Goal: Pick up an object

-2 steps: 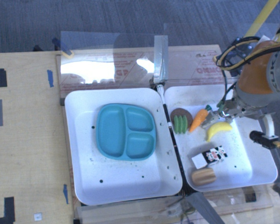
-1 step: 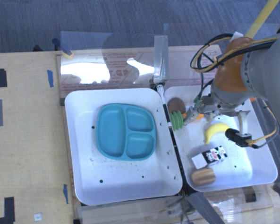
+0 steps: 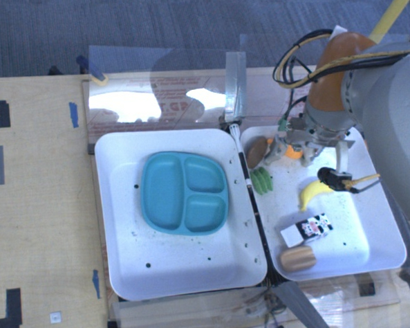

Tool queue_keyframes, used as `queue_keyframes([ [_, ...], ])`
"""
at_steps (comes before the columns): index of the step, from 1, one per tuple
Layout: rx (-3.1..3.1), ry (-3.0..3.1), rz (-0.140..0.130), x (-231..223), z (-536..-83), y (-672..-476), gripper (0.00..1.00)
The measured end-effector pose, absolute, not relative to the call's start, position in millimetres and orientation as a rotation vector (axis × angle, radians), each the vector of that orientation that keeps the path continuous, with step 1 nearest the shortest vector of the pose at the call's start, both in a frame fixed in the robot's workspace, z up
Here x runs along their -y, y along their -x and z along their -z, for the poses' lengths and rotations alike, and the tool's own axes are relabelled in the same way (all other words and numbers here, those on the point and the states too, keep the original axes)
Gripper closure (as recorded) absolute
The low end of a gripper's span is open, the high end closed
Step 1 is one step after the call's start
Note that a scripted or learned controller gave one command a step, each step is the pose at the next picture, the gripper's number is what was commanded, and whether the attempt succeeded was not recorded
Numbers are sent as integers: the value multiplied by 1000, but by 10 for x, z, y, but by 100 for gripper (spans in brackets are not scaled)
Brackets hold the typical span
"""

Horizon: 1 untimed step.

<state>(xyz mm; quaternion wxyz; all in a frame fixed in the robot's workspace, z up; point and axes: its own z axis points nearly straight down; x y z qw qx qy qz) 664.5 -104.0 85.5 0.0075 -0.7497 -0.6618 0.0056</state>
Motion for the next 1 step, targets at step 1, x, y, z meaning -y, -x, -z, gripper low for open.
queue_keyframes([
  [1, 1940, 2459, -15, 982, -854, -6651, 0],
])
